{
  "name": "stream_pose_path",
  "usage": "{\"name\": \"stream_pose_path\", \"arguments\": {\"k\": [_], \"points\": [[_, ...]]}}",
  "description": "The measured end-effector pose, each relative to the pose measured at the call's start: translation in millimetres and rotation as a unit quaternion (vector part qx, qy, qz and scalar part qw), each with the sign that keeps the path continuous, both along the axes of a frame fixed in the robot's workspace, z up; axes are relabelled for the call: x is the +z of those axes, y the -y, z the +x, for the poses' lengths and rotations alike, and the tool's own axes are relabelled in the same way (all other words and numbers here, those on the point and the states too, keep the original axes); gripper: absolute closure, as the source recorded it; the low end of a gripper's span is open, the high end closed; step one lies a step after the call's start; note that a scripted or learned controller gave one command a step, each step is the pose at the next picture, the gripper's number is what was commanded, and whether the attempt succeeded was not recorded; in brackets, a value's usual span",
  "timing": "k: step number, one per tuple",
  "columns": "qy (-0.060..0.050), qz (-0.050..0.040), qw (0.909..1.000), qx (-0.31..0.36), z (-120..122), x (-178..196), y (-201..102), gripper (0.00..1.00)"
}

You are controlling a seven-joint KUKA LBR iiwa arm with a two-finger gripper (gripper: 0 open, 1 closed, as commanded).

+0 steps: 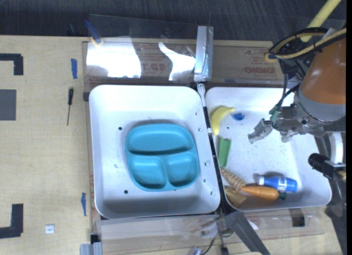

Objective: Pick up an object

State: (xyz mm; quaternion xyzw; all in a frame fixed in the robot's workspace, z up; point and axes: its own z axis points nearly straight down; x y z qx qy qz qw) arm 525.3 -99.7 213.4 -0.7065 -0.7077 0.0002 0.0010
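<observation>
Over the right bin (308,155), hovering high with the claw (263,130) spread and grasping nothing. Below and along the near wall: a carrot (259,192), a blue-and-white tube (279,182) just behind it, a tan wicker piece (234,181) beside. By the left wall, a banana (219,117), a green stick (224,150), a small blue cap (238,117). Best to pick the carrot or tube, centre above one, turn across its narrow width, descend straight, avoid nudging neighbours, then close. Left bin (104,155) with blue tray (161,155): ignore.

An orange carrot (260,192) lies flat near the right bin's (308,105) front wall.
</observation>
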Motion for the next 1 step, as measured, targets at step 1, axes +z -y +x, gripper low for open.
{"name": "stream_pose_path", "arguments": {"k": [1], "points": [[-0.004,0.0001,0.9993,0.037,-15.7,-101.8,50.8,0.00]]}}
